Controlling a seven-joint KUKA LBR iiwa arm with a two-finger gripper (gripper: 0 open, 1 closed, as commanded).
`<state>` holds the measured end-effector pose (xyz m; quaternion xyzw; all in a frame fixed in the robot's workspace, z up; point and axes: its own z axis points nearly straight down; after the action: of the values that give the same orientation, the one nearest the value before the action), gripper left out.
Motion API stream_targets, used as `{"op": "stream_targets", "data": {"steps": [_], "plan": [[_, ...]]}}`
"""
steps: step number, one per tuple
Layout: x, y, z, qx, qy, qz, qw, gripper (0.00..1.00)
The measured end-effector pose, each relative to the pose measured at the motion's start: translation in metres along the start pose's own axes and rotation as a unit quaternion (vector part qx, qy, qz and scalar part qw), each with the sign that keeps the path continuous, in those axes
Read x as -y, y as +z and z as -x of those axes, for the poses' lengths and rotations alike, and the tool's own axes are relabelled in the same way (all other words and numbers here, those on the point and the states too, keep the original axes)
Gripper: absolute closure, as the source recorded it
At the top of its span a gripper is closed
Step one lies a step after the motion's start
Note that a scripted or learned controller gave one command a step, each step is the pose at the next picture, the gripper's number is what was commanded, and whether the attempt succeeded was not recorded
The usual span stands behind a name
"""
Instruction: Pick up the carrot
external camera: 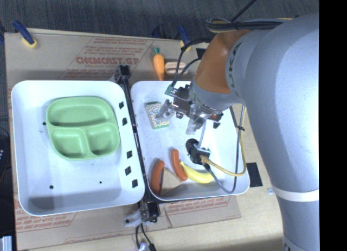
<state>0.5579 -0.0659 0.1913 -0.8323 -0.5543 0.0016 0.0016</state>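
Looking down at the bench, we find the carrot [158, 65] lying outside both bins, on the cardboard-covered surface [97, 55] just beyond the far rim of the right bin [238, 182], with its green tip pointing away from that bin. The gripper [184, 111] hangs over the middle of the right bin, well apart from the carrot and closer to a small patterned packet [157, 115] on the bin floor.

We judge the main risk to be a grasp on the wrong thing. Two orange-red sausages [169, 169] lie near the bin's front edge beside a banana [198, 175], and their colour and shape resemble the carrot; a descent from here would meet them or the packet instead. A second risk is the bin rim: the carrot sits just beside it, so a low reach across could knock the wall or roll the carrot away. The cable [227, 171] trailing over the bin could also drag across the food as the arm swings.

As for the fingers, metal parts blur together under the wrist, so we cannot tell how far apart they stand; nothing seems to be between them. The green tray [82, 128] in the left bin [32, 195] plays no part.
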Motion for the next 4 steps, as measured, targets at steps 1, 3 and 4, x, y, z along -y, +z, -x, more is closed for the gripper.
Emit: {"op": "stream_targets", "data": {"steps": [1, 3, 4], "plan": [[-0.056, 0.096, 0.034, -0.002, 0.163, 0.002, 0.9866, 0.00], [-0.093, 0.065, 0.015, 0.000, 0.261, -0.002, 0.9654, 0.00], [-0.086, -0.059, -0.022, -0.002, 0.280, 0.001, 0.9601, 0.00]]}}
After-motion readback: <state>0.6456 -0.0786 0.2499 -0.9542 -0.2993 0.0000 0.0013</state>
